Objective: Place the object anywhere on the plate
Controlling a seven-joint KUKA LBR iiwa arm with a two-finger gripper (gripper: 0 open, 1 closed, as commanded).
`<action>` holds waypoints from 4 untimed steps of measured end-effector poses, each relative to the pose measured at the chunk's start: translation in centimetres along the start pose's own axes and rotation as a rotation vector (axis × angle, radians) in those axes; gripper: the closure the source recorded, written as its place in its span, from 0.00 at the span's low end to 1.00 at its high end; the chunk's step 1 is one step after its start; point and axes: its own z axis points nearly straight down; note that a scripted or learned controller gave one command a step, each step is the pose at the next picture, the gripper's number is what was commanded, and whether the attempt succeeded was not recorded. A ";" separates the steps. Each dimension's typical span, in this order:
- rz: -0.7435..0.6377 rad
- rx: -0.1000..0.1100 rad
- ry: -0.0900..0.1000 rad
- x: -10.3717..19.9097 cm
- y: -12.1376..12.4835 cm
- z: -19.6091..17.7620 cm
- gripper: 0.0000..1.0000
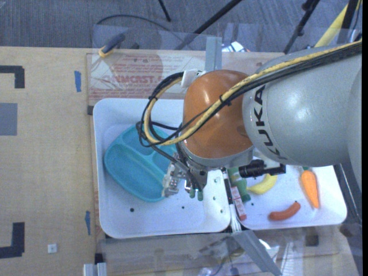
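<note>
The gripper [183, 186] hangs at the blue plate's [133, 167] right edge, its state impossible to tell, while a carrot [310, 188] (with banana [264, 184] and sausage [284, 211]) lies in the right bin [333, 214].

Tool [183, 184] hangs at blue plate [133, 167] right edge, left bin [115, 223]; banana [263, 184], carrot [310, 188] right.

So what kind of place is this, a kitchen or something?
More likely a robot lab than a kitchen. A big grey and orange robot arm reaches over two white bins on a workbench, tripod legs stand behind, and the carrot and banana look like toy food for practice.
</note>
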 end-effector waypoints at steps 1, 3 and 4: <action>-0.201 -0.003 -0.003 1.4 5.3 -2.4 1.00; -0.199 -0.007 -0.007 1.3 5.4 -3.4 1.00; -0.199 -0.007 -0.007 1.3 5.4 -3.4 0.00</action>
